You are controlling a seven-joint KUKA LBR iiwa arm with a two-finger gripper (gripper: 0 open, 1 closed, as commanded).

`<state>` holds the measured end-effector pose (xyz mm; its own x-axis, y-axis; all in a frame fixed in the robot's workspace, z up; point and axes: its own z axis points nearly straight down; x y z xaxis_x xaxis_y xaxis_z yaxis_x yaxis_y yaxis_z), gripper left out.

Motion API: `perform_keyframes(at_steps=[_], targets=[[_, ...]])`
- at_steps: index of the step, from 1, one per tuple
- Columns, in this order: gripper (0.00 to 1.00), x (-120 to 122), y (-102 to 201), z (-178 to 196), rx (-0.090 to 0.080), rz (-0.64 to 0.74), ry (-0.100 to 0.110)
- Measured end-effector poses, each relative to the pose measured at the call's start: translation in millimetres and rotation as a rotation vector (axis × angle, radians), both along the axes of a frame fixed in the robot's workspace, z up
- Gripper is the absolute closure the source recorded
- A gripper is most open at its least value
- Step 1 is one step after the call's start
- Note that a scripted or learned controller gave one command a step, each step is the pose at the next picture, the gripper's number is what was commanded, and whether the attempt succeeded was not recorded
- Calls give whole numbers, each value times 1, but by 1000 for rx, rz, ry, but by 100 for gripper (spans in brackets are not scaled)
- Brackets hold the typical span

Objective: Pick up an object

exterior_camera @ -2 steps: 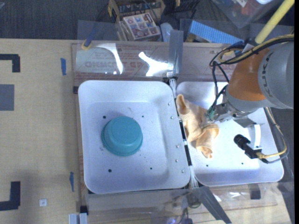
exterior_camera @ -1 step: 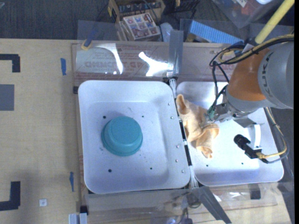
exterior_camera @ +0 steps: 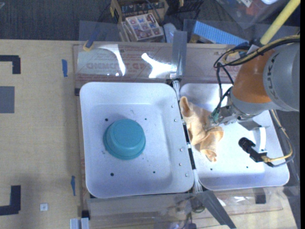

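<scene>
Camera view from above the bench gives me both white bins at a slant, side by side. On my screen the left bin (exterior_camera: 95, 109) holds a teal bowl (exterior_camera: 125, 138) turned upside down, sitting a little left of that bin's middle and well apart from its walls. Small dark specks dot the floor around it.

The right bin (exterior_camera: 248, 171) holds a crumpled tan cloth (exterior_camera: 202, 130). It lies against the bin's left wall, just beside the divider between the two bins, with one end reaching up toward the far corner and the other trailing down toward the bin's middle.

I see the arm (exterior_camera: 271, 80) coming in from the right, its orange band above the wrist, cables looping over the top of it. The gripper (exterior_camera: 217, 119) sits low over the right bin, at the right edge of the cloth, and appears to touch the fabric there. Whether its jaws are spread, pressed together or pinching the cloth, I cannot tell; the wrist body covers them from this angle. A black fitting (exterior_camera: 249, 146) with a yellow-tipped cable hangs off the wrist just above the bin floor, near the cloth but apart from it.

Behind the bins stands a clear plastic panel (exterior_camera: 126, 63) catching glare.
</scene>
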<state>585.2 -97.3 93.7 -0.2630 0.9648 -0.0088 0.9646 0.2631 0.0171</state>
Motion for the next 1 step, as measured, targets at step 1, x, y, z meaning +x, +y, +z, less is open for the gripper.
perform_keyframes(at_steps=[1], targets=[[0, 0, 0, 0, 0, 0, 0]])
